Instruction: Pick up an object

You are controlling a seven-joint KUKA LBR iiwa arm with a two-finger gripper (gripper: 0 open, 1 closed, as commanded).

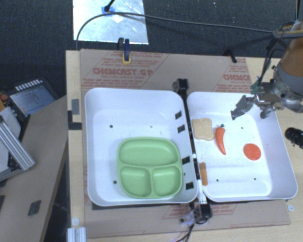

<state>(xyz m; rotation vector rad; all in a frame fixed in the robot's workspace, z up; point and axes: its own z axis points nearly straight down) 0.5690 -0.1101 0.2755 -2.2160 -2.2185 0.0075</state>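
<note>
A: What is there to pick up?

B: Four small things lie in the right bin (278, 150). Going left to right from the divider between the bins: a pale tan bread slice (203, 129), squarish; below it, tight against the divider wall, a short orange-brown stick (203, 174); just right of the bread, an orange carrot (220, 139) with a green tip, pointing down; farther right, a flat orange-red disc (252, 152).

A: And the left bin?

B: The left bin (98, 135) holds a light green tray (149, 167) with three compartments, near the divider and toward the front wall.

A: Where is the gripper?

B: The gripper (251, 106) hangs over the right bin's back part, up and right of the carrot. Its two dark fingers stand apart with nothing between them. The carrot and bread lie apart from it, to its lower left.
</note>
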